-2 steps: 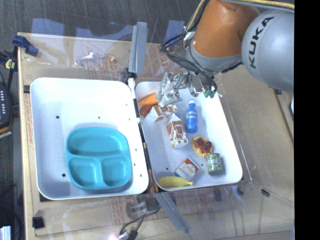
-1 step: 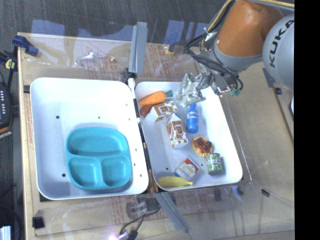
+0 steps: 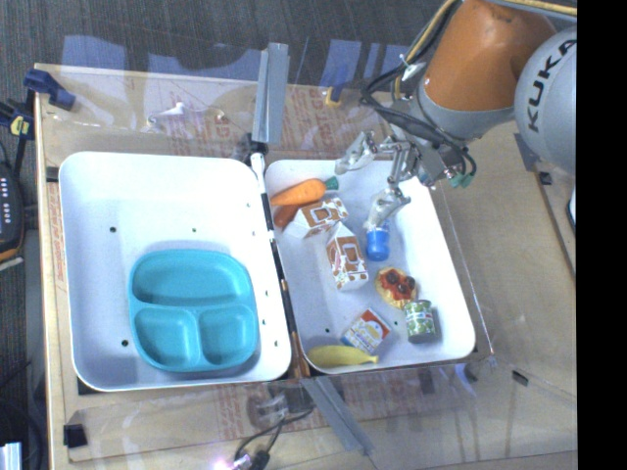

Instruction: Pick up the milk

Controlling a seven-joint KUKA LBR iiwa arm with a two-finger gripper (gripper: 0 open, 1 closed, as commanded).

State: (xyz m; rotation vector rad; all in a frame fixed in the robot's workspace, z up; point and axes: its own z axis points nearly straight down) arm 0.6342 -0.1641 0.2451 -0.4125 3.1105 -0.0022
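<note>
Wooden tabletop (image 3: 509,262), bare strip at frame right. Left white bin (image 3: 88,262): teal three-compartment plastic tray (image 3: 194,310), open floor around it. Right white bin (image 3: 456,292) crowded: orange carrot (image 3: 297,193), two small brown-white milk cartons (image 3: 345,258) centre, yellow banana (image 3: 343,356). Silver two-finger jaws (image 3: 377,179) spread open, empty, one finger touching blue bottle (image 3: 378,242).

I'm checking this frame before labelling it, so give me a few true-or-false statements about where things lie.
1. The blue tray lies in the left bin. True.
2. The carrot lies at the right bin's near edge. False: it lies at the far edge; the banana lies near.
3. The tool hangs over the right bin. True.
4. The milk stands on the blue tray. False: it lies in the right bin.
</note>
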